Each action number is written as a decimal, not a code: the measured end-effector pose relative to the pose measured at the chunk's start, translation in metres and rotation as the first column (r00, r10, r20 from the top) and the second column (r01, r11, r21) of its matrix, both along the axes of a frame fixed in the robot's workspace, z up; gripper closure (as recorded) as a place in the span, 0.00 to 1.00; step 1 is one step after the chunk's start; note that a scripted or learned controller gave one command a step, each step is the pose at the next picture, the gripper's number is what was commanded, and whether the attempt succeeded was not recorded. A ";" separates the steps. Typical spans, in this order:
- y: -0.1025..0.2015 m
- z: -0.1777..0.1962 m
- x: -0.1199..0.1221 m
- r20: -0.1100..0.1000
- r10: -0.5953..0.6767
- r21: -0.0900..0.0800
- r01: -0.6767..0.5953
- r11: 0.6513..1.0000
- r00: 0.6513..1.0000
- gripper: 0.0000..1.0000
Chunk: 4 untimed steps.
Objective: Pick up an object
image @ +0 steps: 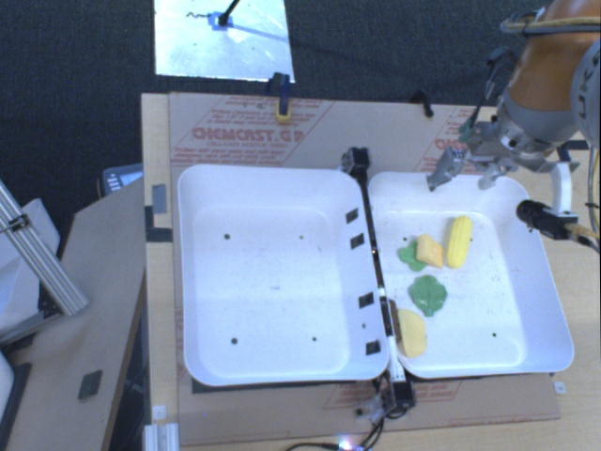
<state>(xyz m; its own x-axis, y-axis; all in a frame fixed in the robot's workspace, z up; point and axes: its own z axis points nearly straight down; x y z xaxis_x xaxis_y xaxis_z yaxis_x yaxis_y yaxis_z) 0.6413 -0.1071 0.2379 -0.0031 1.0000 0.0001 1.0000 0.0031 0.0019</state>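
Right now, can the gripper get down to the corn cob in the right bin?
Probably yes. The gripper hangs open above the bin's far edge, and the corn cob lies uncovered below, touched only by a yellow block alongside.

The two white bins [272, 280] look like smooth plastic with a soft shine. The toy corn [459, 241] looks like shiny yellow plastic with little bumps. The green toy [428, 294] and the yellow toy [411, 333] near it look like smooth plastic too. The board [244, 132] under the bins looks like flat brown cardboard, dull, with red print on it. A square sheet [221, 26] behind it shines like metal. The floor [75, 64] looks like dark, rough carpet. The arm [554, 59] has a glossy orange band and grey metal parts.
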 end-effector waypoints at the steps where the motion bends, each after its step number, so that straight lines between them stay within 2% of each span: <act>1: -0.033 -0.103 -0.051 -0.012 -0.006 0.001 0.006 1.000 1.000 0.00; 2: 0.003 -0.156 -0.035 -0.003 0.003 0.002 -0.003 1.000 1.000 0.00; 3: 0.001 -0.141 -0.034 0.004 0.002 -0.001 -0.002 1.000 1.000 1.00; 4: 0.009 0.004 0.003 0.017 0.004 -0.003 -0.004 1.000 1.000 1.00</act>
